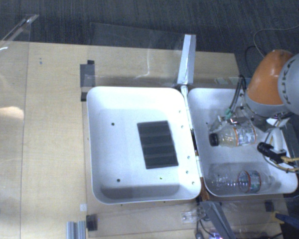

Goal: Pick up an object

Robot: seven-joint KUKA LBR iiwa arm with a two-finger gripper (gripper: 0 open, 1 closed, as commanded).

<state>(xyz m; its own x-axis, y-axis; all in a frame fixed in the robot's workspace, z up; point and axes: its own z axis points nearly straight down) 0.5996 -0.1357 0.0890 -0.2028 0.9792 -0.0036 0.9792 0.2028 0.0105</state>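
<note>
From the single overhead slanted view, two shallow white bins sit side by side on a pale wooden bench. The left white bin holds a dark ribbed rectangular pad near its middle, its long axis running from upper left to lower right, with bare white floor all around it.

The right white bin holds two clear plastic bottles. The upper clear bottle with a black cap lies on its side near the bin's centre, long axis roughly left to right, cap pointing left toward the divider between the bins. The lower clear bottle with a blue-tinted label lies along the bin's near wall, also roughly left to right, close against that wall.

The grey arm with its orange band reaches in from the right over the right bin's far right part. The gripper hangs just above the upper bottle's body, wires and fittings crowding it; whether it is released or clenched cannot be told, and no bottle is seen lifted in it. Open floor remains at the bin's upper left corner and between the two bottles.
</note>
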